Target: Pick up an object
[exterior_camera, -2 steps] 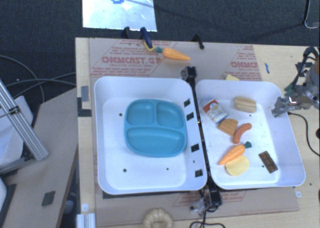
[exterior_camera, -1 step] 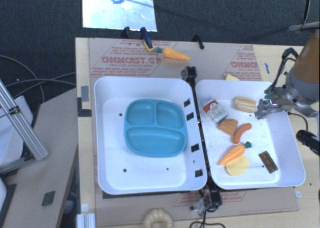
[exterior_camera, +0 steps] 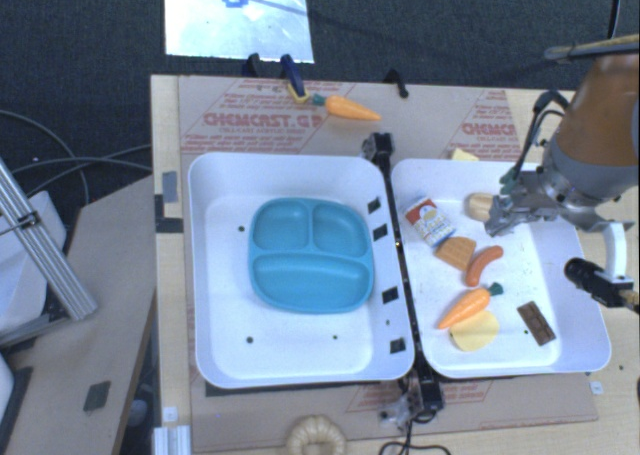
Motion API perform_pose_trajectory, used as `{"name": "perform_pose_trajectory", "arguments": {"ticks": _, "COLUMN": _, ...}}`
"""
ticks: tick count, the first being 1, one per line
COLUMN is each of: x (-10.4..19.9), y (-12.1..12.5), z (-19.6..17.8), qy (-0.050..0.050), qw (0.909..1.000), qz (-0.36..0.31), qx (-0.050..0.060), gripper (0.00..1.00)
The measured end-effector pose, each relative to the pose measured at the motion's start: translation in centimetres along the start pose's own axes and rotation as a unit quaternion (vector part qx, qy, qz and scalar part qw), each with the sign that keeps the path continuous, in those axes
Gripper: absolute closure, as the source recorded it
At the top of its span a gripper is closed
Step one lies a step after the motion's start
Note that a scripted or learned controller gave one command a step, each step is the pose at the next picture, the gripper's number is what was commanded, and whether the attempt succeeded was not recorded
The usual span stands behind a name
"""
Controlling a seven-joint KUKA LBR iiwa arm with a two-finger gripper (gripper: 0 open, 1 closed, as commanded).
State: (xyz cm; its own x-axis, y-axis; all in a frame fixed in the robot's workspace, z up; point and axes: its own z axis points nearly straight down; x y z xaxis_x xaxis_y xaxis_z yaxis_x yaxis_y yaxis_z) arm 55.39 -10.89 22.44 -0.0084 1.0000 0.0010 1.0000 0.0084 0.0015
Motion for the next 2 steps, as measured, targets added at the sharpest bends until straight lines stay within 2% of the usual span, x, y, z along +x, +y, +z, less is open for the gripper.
{"name": "perform_pose_trajectory", "arguments": {"ticks": 1, "x": 5.5, "y": 1.0, "z": 0.1, "qy": 0.001, "qw": 1.0000, "qz": -0.001, "qx": 0.000, "gripper": 1.00}}
{"name": "perform_pose_trajectory", "arguments": {"ticks": 2, "x": 10.4, "y": -0.4, "z": -0.4, "qy": 0.000, "qw": 1.0000, "qz": 0.000, "qx": 0.001, "gripper": 1.00}}
